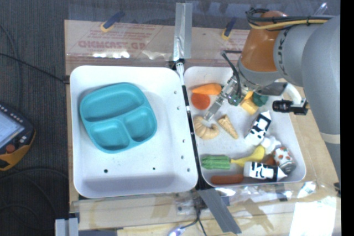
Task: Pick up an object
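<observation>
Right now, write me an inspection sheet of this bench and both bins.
Surface: wooden bench bearing two white bins, under a taped clear sheet.
Job's things: right bin holds an orange carrot, croissant, cone, green vegetable, banana, red sausage and black-and-white toys.
Clutter: left bin holds a teal divided plate.
Grippers: end effector low in the right bin, just above the croissant; grip unclear.
Cables: black cables on the floor at left; one along the arm.
Surroundings: dark carpet; handheld controller at left.
</observation>
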Controlling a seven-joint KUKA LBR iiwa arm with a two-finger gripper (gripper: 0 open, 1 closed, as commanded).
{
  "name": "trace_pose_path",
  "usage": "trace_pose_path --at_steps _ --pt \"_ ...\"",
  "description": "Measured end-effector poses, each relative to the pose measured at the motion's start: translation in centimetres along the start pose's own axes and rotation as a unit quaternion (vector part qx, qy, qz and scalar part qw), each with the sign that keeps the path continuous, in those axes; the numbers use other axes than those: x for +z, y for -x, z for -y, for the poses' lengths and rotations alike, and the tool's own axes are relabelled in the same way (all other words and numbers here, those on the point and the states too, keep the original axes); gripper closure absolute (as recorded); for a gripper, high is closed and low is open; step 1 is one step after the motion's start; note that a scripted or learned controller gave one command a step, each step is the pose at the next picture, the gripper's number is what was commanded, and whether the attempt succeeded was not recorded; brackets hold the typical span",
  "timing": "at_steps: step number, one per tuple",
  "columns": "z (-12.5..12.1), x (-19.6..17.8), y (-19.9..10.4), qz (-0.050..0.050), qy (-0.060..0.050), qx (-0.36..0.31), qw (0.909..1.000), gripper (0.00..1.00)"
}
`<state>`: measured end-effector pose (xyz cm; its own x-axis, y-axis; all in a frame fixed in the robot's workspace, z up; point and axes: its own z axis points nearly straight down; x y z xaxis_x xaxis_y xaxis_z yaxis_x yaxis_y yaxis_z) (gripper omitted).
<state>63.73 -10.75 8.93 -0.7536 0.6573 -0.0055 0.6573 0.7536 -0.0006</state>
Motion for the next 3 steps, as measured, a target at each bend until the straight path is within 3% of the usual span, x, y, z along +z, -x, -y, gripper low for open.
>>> trace_pose_path --at_steps 1,2,3 --pt "6.4 0.0 0.6 0.003 0.002 -0.011 0.9999 0.00" --pt "9.6 -0.1 -1.3 0.004 0.003 -0.034 0.9994 0.00" --pt "12.0 -0.1 1.8 -0.001 0.007 -0.075 0.9971 0.00"
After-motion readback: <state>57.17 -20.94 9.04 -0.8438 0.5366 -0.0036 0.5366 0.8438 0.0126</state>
